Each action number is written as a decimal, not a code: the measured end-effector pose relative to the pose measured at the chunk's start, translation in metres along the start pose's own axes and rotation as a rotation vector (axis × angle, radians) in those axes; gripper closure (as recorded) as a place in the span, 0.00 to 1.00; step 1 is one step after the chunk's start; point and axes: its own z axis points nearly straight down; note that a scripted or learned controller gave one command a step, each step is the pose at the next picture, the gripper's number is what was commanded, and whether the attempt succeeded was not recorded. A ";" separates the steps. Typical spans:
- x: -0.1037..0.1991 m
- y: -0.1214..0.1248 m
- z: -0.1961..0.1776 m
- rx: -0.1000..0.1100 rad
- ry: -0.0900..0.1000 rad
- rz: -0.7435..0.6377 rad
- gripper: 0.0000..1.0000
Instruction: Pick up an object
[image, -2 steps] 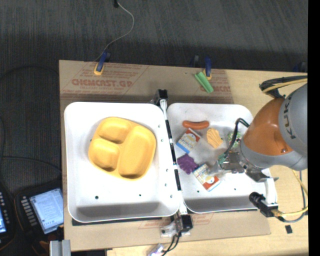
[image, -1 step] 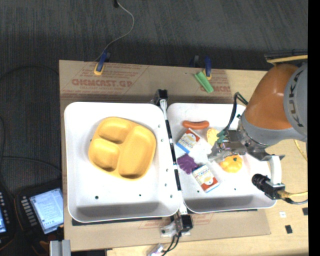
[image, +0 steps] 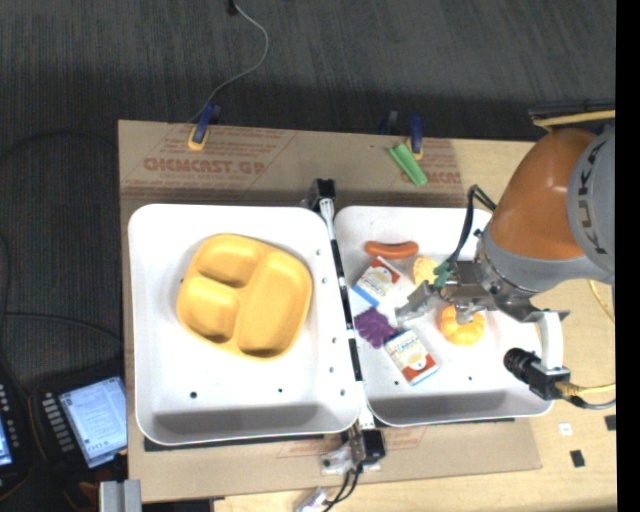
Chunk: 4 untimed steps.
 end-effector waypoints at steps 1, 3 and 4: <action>-0.025 -0.012 0.097 0.004 0.001 0.001 0.00; -0.017 -0.013 0.119 -0.008 -0.003 0.003 1.00; 0.047 -0.008 -0.008 -0.001 0.001 0.000 1.00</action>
